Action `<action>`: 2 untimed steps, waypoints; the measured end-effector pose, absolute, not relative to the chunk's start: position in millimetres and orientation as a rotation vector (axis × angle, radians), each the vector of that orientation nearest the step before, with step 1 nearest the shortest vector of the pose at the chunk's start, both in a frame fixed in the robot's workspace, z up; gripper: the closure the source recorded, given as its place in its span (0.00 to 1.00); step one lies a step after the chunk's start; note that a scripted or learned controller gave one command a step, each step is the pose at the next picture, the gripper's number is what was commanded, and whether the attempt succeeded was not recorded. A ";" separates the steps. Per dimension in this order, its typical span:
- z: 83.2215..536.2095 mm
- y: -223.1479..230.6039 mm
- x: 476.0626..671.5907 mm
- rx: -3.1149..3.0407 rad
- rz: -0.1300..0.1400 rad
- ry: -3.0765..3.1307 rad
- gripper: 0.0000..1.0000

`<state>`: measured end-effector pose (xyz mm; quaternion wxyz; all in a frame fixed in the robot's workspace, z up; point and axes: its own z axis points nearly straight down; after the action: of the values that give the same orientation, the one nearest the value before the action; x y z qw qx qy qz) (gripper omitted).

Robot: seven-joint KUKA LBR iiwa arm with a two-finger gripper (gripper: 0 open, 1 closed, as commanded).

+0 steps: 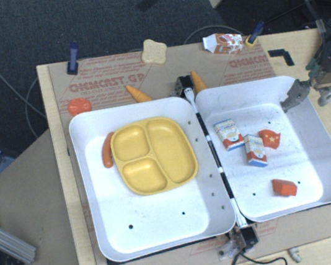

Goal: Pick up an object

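You can't tell the gripper's (300, 92) state; bring it over the red-starred carton (270, 139) just left of it and descend squarely.

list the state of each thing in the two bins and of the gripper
yellow divided plate: upright in the left bin, compartments bare
hot dog: lying flat against the plate's left rim
two small cartons: lying in the right bin, apart
red star piece: beside the lower carton
orange block: lying alone
gripper: over the right bin's upper right corner

The tool (300, 92) reaches in from the right edge — low, angled leftward, nothing visibly held.
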<state>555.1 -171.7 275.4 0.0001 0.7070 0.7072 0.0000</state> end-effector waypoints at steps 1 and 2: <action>192.5 -163.4 604.2 2.223 -0.002 2.224 0.00; 127.5 -188.8 614.8 2.223 -0.003 2.223 0.00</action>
<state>614.8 -188.8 127.5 -0.0012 0.7072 0.7070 -0.0008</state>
